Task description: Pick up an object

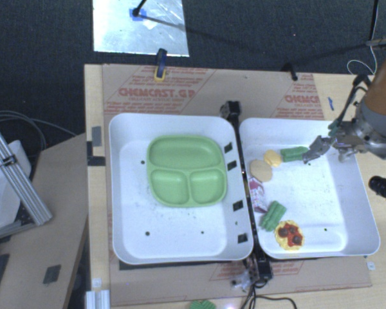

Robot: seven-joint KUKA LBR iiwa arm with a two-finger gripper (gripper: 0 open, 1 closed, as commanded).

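The right bin (347, 192) holds a green oblong piece (294, 153), a small yellow piece (272, 158), a tan round piece (261, 170), a green ridged piece (272, 215), a pizza-like disc (289, 234) and a small purple scrap (255, 189). My gripper (316, 149) hangs over the upper right part of that bin, its tip just right of the green oblong piece. Nothing shows between its fingers.
A green three-compartment plate (185, 170) lies in the left bin (125, 192). A black clamp strip (243, 185) runs between the bins. A black knob (384, 188) juts in at the right edge. A metal frame (13, 179) stands off the bench at left.
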